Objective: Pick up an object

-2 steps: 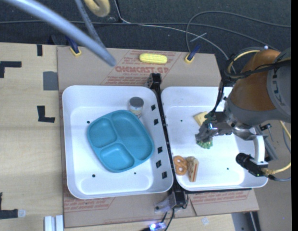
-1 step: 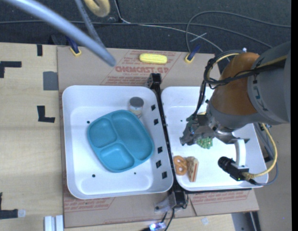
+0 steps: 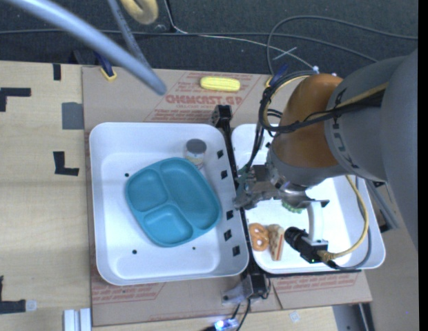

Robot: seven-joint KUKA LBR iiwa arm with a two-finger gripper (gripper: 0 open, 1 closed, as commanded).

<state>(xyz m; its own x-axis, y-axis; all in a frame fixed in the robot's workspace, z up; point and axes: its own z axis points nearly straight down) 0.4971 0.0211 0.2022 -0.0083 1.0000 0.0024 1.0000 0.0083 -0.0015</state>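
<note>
Grey arm point(image 3: 380, 116) holds its hand point(image 3: 257, 193) low in the right bin point(image 3: 342, 216); open or closed, cannot tell.

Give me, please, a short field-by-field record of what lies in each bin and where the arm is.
left bin: blue divided plate, with a small jar with a grey lid just beyond the plate's far edge
right bin: brown pretzel-like pieces in the near left corner
outside the bins: yellow object on the cardboard beyond them
arm: over the right bin
gripper: down by the wall between the two bins
held: no object seen in the gripper
</note>
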